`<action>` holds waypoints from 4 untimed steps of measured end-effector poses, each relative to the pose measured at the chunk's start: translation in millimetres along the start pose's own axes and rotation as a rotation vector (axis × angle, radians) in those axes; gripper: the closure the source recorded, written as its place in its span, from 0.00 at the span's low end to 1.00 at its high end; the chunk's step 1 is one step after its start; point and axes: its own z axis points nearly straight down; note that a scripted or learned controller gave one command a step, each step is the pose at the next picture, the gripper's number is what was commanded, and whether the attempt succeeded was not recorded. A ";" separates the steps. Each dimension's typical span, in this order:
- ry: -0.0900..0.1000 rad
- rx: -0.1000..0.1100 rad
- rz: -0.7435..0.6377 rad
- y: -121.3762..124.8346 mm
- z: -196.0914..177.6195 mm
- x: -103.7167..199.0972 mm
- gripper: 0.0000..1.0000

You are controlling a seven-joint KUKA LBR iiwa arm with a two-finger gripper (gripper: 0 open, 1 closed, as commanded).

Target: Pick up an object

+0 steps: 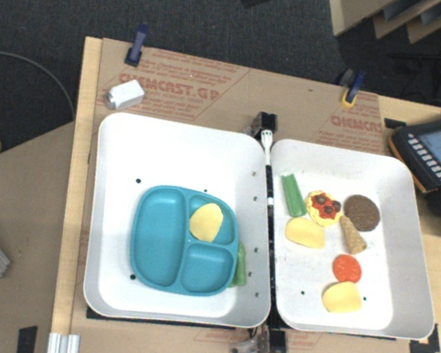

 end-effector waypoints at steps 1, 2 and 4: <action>0.006 0.017 -0.007 -7.2 58.2 97.6 0.00; 0.002 0.006 0.002 -5.9 44.4 92.1 1.00; 0.004 0.015 0.007 -8.6 155.0 85.2 1.00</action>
